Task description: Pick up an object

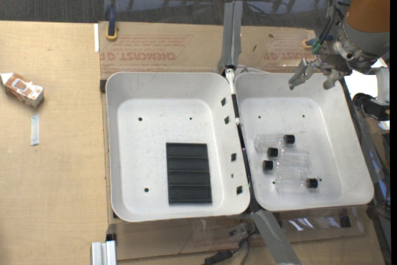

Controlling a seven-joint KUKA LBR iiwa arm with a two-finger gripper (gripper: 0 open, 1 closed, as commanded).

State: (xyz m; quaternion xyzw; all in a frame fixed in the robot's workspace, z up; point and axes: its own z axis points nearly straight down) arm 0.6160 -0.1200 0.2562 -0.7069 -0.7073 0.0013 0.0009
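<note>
4 clear black-capped vials (pixel 288 158) lie in the right bin (pixel 347 133). The gripper (pixel 314 76), fingers spread and holding nothing, hovers at the rim: approach step. Next: descend over 1 vial.

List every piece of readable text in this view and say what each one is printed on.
"CHEMCAST GP", in red and upside down from this view, on the cardboard sheet behind the left bin.
More red print on the cardboard behind the right bin: too faint to read.
Small orange and white carton on the bench: markings too blurred to read.
</note>
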